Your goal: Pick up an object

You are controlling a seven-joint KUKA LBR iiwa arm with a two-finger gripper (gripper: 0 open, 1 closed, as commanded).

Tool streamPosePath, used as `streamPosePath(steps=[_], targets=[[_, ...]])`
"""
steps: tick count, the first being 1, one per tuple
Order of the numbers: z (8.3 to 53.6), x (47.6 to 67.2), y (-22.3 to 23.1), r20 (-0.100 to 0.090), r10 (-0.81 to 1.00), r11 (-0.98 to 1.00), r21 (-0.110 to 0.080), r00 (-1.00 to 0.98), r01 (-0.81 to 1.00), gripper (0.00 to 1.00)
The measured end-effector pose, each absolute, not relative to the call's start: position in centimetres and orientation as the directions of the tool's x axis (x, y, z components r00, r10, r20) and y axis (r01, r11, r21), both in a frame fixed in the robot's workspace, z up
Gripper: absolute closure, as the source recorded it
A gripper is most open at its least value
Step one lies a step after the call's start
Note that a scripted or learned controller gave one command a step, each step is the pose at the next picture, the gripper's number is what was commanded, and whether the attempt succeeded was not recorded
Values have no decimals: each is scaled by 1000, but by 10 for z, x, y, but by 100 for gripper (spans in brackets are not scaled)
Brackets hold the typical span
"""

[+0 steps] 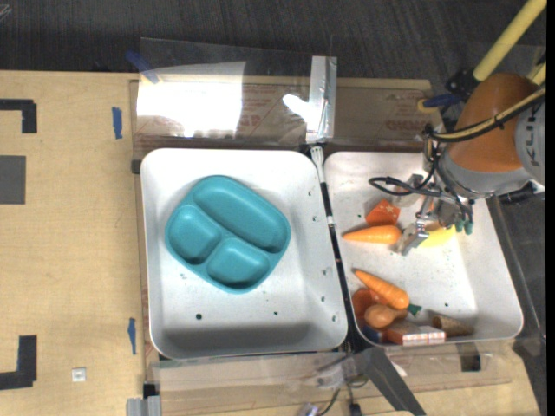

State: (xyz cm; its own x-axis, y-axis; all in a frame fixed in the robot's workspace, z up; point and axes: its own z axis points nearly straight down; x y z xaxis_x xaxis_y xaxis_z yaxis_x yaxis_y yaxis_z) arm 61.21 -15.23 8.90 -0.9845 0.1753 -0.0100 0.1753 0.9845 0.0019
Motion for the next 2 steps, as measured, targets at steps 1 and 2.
streamPosePath(steps=[1, 2], targets=[[90, 523, -135, -11, 121, 993, -2, -993, 121, 0], [152, 602, -154, -15, 173, 985, 0, -985, 173, 0]])
